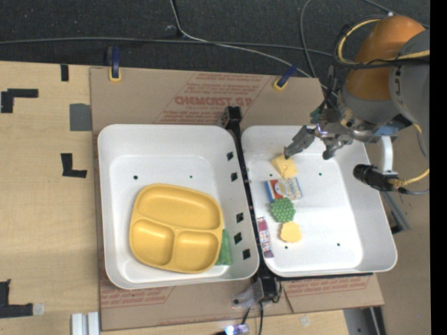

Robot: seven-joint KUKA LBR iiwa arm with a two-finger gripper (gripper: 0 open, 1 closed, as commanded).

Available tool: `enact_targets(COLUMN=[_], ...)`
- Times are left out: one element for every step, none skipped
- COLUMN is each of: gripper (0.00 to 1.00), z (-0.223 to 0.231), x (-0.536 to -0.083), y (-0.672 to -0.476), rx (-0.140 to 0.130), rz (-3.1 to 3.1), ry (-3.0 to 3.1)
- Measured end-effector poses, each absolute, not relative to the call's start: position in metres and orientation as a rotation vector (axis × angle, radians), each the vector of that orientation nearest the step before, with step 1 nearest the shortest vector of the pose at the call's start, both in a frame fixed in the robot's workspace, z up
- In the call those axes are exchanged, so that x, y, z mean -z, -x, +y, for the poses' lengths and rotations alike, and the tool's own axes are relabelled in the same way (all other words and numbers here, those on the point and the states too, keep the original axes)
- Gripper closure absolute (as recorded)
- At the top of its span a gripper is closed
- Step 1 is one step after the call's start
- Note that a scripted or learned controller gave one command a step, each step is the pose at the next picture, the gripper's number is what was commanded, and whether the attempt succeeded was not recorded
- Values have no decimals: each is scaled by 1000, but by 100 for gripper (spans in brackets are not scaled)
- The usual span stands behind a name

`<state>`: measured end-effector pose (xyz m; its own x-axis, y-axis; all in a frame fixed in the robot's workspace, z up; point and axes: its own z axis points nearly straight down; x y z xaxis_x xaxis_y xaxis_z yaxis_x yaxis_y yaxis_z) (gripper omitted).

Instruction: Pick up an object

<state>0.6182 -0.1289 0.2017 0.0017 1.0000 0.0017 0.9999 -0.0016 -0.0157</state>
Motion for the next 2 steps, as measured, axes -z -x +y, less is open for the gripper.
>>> enact_targets(gripper=[0, 0], z=[-128, -129], x=[-211, -154], y=[-621, -610], rx=[-2, -8], rz=[-2222, -2219], ry=[2219, 2217])
